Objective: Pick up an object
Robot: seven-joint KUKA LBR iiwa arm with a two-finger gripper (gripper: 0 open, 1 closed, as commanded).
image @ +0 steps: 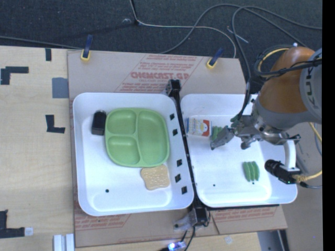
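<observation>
My tool (232, 138) hangs over the right bin (230, 192), toward its far edge and roughly midway across. From this slanted view I see two dark finger-like parts spread below the wrist, one reaching left at about (222, 137) and another at the right, but I cannot tell how wide the opening really is, and I see nothing held between them. The left part sits just beside a small green piece (215, 133), near enough that I cannot say whether they touch.

Just left of that, near the bin's far left corner, lies a small white and orange carton (199, 126). A green pod-shaped vegetable (251, 171) lies toward the right bin's near right corner, well apart from the tool. The grey arm with its orange band (285, 82) comes in over the bin's right edge, and a white and black fitting (282, 169) hangs at that same side.

In the left bin (89, 192), a green divided plate (137, 137) takes up the middle. A black block (98, 123) rests just beside the plate's left rim, near the bin's far left corner. A tan slice of bread (156, 177) lies touching the plate's near edge, toward the bin's near right corner.

Both bins rest on a cardboard sheet (157, 69) on the bench (31, 156).
</observation>
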